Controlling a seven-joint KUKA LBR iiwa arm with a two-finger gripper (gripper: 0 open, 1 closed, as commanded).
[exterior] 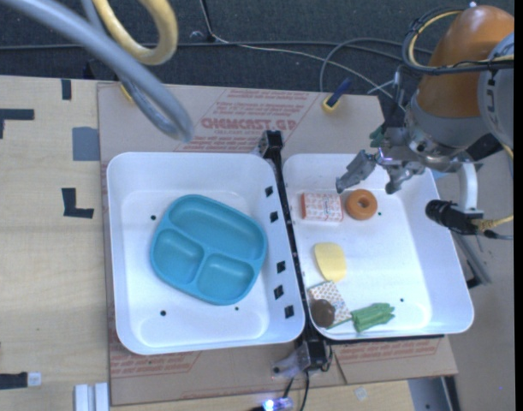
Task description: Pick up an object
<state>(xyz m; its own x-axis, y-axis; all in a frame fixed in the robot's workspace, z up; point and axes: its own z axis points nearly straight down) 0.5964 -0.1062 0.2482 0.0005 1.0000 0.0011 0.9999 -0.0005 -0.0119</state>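
Note:
My gripper (pixel 374 175) hangs over the back of the right bin (pixel 432 264), its fingers (pixel 353 172) spread open with nothing between them. Just below it lies a brown doughnut (pixel 361 204), and to the left of that a pink-and-white wrapped block (pixel 321 206). Further forward in the same bin are a pale yellow piece (pixel 330 260), a dark brown item (pixel 323 308) and a green vegetable (pixel 372 316).
The left bin (pixel 133 187) holds a blue divided plate (pixel 209 248). A black divider (pixel 281 229) runs between the bins. Grey and yellow hoses (pixel 133 24) cross the upper left, and cables lie behind the bins.

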